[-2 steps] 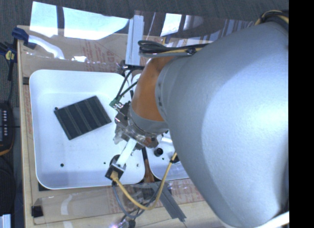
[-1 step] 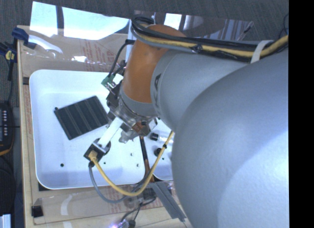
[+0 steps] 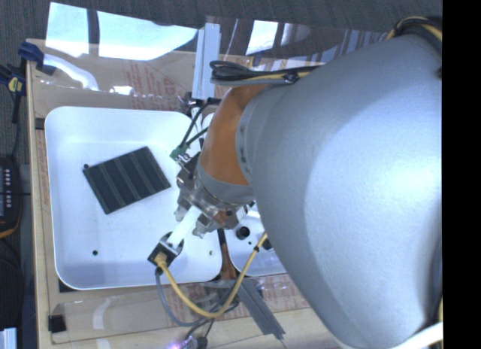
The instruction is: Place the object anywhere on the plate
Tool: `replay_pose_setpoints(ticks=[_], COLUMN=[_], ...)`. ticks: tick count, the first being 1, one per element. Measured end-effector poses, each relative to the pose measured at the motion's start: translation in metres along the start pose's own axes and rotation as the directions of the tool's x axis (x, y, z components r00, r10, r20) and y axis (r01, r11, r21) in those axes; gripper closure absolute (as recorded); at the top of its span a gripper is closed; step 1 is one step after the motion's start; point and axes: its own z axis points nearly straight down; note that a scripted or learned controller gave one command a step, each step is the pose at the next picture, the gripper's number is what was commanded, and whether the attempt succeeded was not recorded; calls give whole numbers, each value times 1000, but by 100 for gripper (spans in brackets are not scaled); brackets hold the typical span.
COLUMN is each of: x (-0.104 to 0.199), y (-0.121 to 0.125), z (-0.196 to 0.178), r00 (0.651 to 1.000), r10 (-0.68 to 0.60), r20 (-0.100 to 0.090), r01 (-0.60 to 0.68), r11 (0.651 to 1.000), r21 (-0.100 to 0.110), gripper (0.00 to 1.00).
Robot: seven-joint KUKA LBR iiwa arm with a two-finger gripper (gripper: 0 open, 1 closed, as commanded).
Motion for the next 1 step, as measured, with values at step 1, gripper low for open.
replay_pose_setpoints(ticks=[1], x=[29], y=[-37], z=[-75], r00=[995], r10=[99], r20=[-3], r01=[-99], r11=[995], r21=[-2], gripper=[100])
